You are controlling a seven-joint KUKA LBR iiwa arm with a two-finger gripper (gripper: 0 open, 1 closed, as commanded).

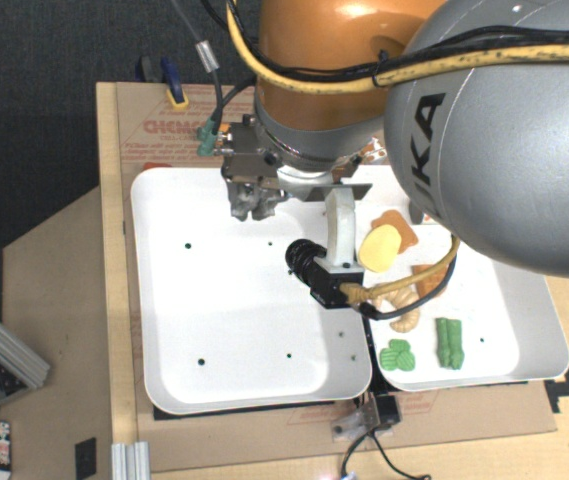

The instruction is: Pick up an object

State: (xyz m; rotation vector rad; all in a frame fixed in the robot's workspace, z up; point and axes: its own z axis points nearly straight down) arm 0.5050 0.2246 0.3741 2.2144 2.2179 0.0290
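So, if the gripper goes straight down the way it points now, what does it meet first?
Most likely the bare white floor of the left bin. The gripper hangs over its upper part, and nothing lies below it, though depth is hard to judge.

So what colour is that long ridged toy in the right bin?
Green, seen from the overhead camera view.

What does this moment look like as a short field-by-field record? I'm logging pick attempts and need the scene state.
arm: grey with an orange band, reaching in over the bins
gripper: above the left bin, near its far edge; nothing seen between its fingers
right bin: partly hidden under the arm
yellow object: right bin, near the divide between the bins
orange object: just behind the yellow one
green round object: right bin, near edge
green long object: right of the round one
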